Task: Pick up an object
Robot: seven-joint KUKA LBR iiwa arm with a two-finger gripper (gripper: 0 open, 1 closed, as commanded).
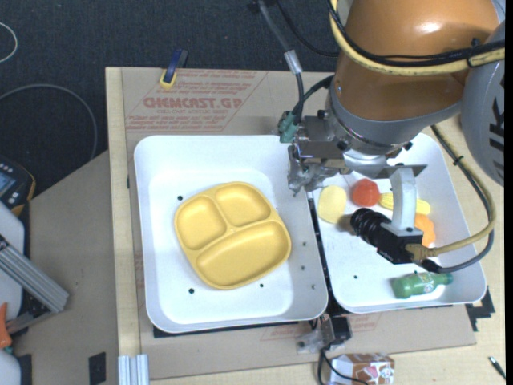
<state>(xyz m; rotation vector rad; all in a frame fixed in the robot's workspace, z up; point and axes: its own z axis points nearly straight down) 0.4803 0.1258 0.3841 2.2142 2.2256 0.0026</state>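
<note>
KUKA arm's gripper [303,173] hangs over the far end of the wall between two white bins; whether it is open or closed cannot be told. The left bin [152,215] holds a yellow divided plate [232,233]. The right bin [353,283] holds a pale yellow fruit [332,203], a red ball [366,192], a yellow piece [422,208], an orange piece [427,231] and, near its front edge, a green bottle [417,283].

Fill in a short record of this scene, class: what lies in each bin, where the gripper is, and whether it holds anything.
left bin: one yellow plate with three compartments
right bin: pale yellow piece, red piece, orange piece, green bottle
gripper: above the edge the two bins share, toward their far side
held: cannot tell
</note>
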